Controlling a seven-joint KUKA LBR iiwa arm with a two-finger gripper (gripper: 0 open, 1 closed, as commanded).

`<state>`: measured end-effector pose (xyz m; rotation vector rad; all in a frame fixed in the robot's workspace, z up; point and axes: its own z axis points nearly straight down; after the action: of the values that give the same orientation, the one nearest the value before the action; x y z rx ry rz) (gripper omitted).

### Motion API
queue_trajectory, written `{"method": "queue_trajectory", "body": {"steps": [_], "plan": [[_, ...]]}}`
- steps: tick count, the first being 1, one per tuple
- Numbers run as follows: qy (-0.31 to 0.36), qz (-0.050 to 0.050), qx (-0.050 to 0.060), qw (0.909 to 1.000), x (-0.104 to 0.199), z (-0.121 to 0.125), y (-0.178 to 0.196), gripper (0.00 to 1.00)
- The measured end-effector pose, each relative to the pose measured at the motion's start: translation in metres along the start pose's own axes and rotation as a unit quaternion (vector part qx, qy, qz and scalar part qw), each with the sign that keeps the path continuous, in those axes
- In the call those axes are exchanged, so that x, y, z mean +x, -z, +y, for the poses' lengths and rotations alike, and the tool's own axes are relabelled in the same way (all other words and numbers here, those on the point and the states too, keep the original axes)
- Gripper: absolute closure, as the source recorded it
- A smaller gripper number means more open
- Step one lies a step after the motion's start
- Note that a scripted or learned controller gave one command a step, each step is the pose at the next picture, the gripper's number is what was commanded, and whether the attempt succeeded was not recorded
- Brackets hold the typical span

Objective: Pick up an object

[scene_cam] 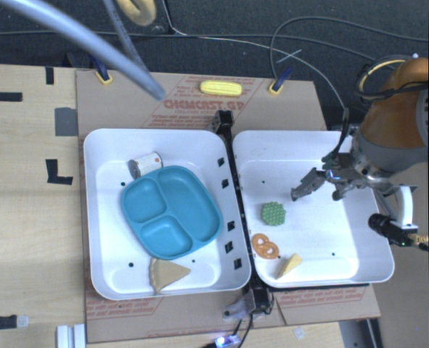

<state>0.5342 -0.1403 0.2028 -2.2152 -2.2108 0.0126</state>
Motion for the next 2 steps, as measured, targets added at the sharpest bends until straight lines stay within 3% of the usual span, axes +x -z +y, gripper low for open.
{"method": "queue_trajectory", "body": {"steps": [1, 2], "plan": [[0.002, -0.001, -0.006, 1.0000, 0.000, 0.003, 0.006, 0.00], [0.001, -0.001, -0.005, 1.0000, 0.001, 0.006, -0.037, 0.00]]}}
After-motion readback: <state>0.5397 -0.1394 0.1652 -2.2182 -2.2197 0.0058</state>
